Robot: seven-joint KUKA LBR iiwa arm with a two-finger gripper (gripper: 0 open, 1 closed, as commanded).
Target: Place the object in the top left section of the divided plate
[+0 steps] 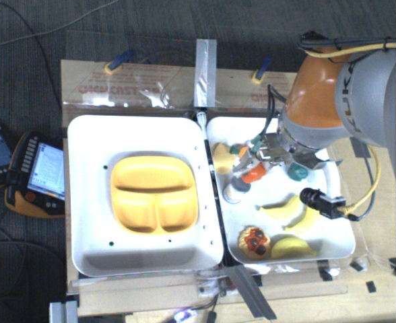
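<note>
A yellow divided plate [155, 194] lies in the left bin [90, 140], its sections bare. In the right bin [343, 237], the pincer [246, 168] hangs over an orange toy [254, 174] at the bin's ten o'clock; whether it grips is impossible to tell. A banana [285, 210] lies toward five o'clock, with a strawberry-like piece [254, 241] and a yellow fruit [291, 247] near six o'clock.

divided plate [155, 194] in left bin [90, 200] | banana [285, 210] in right bin [343, 237]
</note>
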